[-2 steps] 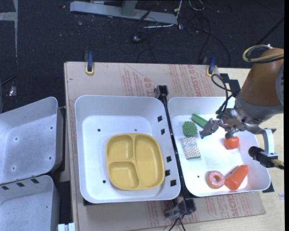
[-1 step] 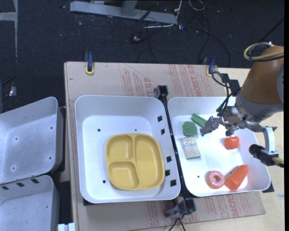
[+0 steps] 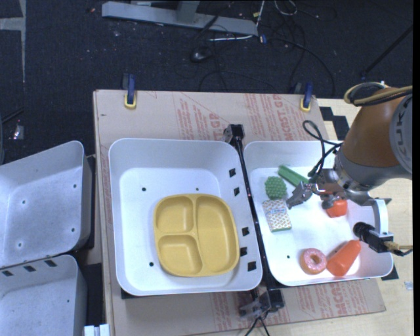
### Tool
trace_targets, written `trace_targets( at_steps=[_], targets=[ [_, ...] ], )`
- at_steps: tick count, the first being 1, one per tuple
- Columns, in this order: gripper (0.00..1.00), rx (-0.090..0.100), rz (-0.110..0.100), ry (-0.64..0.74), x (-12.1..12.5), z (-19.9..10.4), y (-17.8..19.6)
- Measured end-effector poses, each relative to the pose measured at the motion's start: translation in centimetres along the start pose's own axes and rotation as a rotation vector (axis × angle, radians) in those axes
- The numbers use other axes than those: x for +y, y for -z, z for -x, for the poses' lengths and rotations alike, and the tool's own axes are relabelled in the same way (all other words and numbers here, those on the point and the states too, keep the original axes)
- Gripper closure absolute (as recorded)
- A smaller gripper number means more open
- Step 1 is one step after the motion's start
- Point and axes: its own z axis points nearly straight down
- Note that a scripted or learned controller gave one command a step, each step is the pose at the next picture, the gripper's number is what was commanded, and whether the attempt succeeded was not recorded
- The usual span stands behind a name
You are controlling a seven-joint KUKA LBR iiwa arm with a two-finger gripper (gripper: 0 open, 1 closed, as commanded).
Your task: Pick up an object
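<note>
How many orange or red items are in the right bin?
3: a carrot-like piece at the near right corner, a pinkish-orange donut beside it, and a small orange piece by the gripper. The arm may hide others.

Two white bins (image 3: 125,164), one yellow tray (image 3: 195,234), and six small objects (image 3: 277,214).

This is a robotics lab or test bench, not a home. A robot arm (image 3: 377,141) reaches over two shallow white bins (image 3: 125,197) set side by side on a plain board (image 3: 170,108) that is held down by yellow clamps (image 3: 130,98). The board carries printed red lettering, like packing material. Black cables (image 3: 289,46) trail loose across the dark speckled floor (image 3: 52,59) behind it, near a grey metal bar (image 3: 177,16). Spare white bins (image 3: 39,197) lie off to the side.
</note>
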Motion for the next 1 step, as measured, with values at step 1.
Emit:
trace_targets(
  at_steps=[1],
  targets=[
    [0.0, 0.0, 0.005, -0.002, -0.62, 0.57, -5.77]
  ],
)
